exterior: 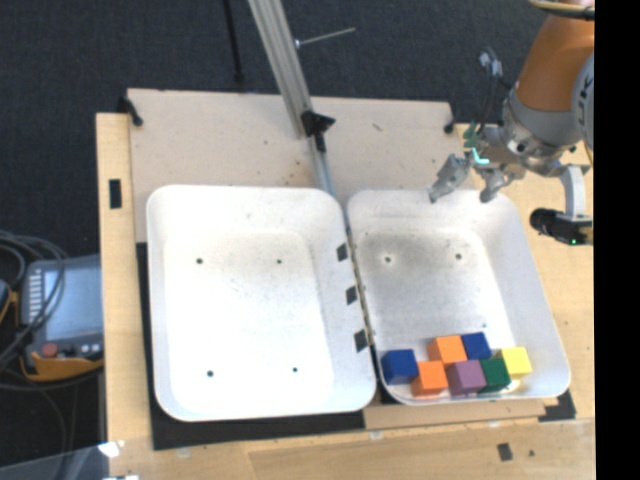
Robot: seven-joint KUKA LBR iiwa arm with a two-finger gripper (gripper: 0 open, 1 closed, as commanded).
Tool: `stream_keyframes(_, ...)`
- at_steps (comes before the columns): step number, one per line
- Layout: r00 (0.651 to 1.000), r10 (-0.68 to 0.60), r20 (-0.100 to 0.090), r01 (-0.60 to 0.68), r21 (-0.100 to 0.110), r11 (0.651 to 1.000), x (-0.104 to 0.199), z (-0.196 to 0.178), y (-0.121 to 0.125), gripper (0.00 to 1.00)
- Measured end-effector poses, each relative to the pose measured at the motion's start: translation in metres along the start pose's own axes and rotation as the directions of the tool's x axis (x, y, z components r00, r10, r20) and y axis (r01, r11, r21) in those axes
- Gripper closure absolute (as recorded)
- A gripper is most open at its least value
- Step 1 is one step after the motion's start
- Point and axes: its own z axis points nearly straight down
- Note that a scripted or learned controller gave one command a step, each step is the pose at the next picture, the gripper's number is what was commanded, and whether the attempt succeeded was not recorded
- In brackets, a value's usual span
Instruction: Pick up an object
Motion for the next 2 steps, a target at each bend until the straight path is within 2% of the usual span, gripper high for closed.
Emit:
stream_keyframes(1, 1.0, -0.002, 0.004, 0.002, -0.004, 1.0, -0.001, -0.003, 0.001, 0.0)
stream_keyframes(2, 1.0, 0.003, 0.004, -0.003, -0.001, 1.0, -0.009, 0.042, 0.005, 0.0)
